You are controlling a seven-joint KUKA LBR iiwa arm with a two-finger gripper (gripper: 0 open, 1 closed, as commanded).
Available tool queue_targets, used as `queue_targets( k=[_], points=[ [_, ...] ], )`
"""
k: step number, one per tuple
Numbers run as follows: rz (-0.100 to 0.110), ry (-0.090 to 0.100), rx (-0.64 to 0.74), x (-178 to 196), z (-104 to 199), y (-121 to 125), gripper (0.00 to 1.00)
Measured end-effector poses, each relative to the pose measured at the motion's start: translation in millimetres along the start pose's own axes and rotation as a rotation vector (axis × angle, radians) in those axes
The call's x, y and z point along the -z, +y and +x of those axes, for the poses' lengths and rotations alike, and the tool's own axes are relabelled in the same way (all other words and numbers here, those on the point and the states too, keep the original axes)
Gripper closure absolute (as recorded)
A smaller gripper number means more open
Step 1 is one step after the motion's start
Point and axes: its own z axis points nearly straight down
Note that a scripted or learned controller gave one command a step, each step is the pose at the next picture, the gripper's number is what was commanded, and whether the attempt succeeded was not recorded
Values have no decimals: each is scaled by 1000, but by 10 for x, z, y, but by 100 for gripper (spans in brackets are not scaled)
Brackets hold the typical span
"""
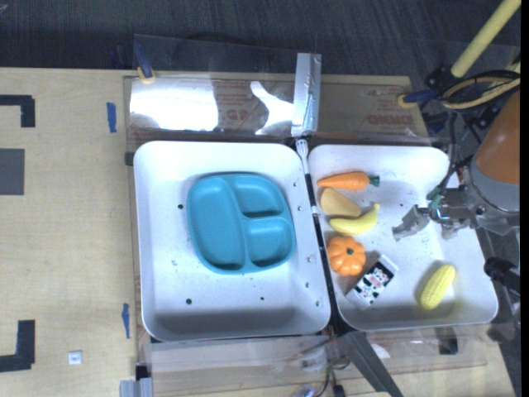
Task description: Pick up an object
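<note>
Two white bins sit side by side. The left bin (157,246) holds a blue divided tray (241,222). The right bin (413,168) holds a carrot (343,181), a banana (355,220), a small pumpkin (346,255), a corn cob (436,285) and a black-and-white carton (374,280). The gripper (411,222) hovers above bare bin floor between banana and corn, jaws slightly parted and holding nothing. The corn, lying apart from the rest, looks light, stiff and slippery; gripping across its middle seems safest.
</note>
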Motion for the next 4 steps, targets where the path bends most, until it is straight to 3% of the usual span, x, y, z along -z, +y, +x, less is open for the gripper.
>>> queue_targets(
  k=[1,2,3,4],
  points=[
    [-4,-3,53,242,-353,-271,0],
    [4,1,-230,-625,131,160,0],
    [-3,-1,-397,-1077,466,431,0],
    [-7,0,-559,-75,599,653,0]
  ],
)
